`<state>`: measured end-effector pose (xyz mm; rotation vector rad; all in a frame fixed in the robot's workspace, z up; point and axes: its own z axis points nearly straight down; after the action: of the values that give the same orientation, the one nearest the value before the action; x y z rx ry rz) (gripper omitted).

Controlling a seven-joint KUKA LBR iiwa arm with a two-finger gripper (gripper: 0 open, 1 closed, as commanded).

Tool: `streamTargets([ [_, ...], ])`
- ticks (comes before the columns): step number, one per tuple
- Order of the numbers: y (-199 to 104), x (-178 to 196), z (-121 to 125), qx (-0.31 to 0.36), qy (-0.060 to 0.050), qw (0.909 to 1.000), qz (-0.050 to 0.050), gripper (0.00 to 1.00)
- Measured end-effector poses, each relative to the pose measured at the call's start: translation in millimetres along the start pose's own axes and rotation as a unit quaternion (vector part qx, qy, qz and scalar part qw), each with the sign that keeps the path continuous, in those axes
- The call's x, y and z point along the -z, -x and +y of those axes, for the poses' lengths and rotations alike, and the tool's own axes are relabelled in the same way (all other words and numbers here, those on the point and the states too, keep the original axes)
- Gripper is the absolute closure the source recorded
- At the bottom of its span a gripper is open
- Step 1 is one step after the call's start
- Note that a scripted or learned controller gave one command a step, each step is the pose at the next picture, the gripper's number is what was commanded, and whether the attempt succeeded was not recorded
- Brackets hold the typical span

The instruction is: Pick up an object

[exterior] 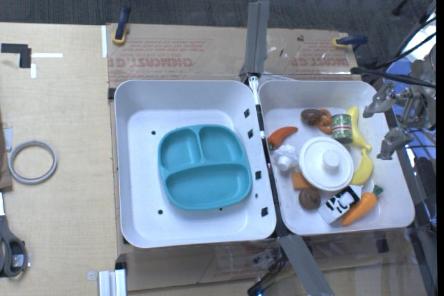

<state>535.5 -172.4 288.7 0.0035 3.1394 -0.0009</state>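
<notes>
— Camera view first: where is the gripper (383, 125)?
— At the right rim of the right bin (291, 218), just beside the banana (362, 149). It is grey and partly lost among cables; I cannot tell whether it is open or closed, and nothing shows in its grasp.
— And the things to pick?
— All in that right bin. A white lid (326, 163) lies in the middle, with a green can (341, 127) above it touching the banana. A red pepper (281, 136) lies near the left wall, and a carrot (361, 207) lies at the lower right, beside a black-and-white card (340, 204).
— The left bin (132, 170)?
— It holds a teal divided plate (205, 167), lying flat in the middle.
— Anything off the bins?
— A grey ring (31, 161) lies on the bench (55, 100), far left.
</notes>
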Motion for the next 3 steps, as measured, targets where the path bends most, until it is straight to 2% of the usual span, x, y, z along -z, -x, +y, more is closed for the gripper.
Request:
streamTargets([
  [1,29,-101,-49,-0.03,0.0,0.9995,0.0,0.0],
  [2,102,-195,-49,0.009,-0.001,1.0,-0.002,0.0],
  [3,67,-195,-48,-0.047,0.0,0.9989,-0.001,0.0],
])
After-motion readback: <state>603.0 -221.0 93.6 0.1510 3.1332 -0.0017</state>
